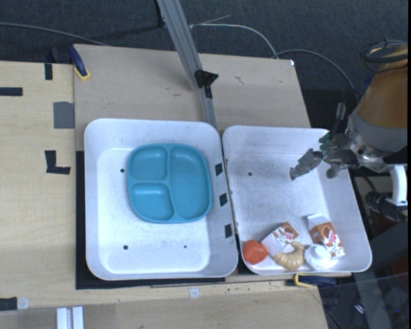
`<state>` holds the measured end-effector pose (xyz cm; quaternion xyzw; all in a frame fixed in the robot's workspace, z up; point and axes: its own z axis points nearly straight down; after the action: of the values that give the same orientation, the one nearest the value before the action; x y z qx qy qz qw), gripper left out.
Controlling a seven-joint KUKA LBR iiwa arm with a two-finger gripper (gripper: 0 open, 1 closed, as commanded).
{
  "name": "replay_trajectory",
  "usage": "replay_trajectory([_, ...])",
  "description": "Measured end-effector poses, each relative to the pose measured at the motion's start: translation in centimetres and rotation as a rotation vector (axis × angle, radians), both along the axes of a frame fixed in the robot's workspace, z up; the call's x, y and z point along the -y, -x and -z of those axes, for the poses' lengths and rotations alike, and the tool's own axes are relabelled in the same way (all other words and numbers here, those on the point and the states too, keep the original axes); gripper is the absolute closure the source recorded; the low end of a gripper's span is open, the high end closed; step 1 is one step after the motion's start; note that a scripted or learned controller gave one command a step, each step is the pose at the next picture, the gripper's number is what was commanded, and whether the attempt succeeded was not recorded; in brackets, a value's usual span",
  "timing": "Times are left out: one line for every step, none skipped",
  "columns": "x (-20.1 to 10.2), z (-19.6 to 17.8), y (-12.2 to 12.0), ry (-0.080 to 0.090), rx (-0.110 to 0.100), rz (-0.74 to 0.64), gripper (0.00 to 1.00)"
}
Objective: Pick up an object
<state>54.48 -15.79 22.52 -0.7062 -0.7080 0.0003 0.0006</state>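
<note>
Camera view: grey two-finger gripper point(318, 166) hangs spread and unloaded above the right white plastic bin point(274, 190). Along that bin's near wall lie 5 small toy foods point(294, 247). Approach step, I judge; next move means reaching down toward them.

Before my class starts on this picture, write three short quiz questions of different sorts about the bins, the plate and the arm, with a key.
1. True or false: the blue plate lies in the left bin.
2. Multiple choice: where in the right bin are the small things, such as the red ball and the croissant? A) along the far edge B) along the near edge C) in the middle
3. Fill in: the gripper is above the ____ bin.

Key: 1 true; 2 B; 3 right.
</note>
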Motion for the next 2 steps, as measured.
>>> replay_trajectory([0.0,0.0,0.0,0.0,0.0,0.0,0.0])
replay_trajectory([0.9,5.1,0.5,0.0,-0.006,0.002,0.0])
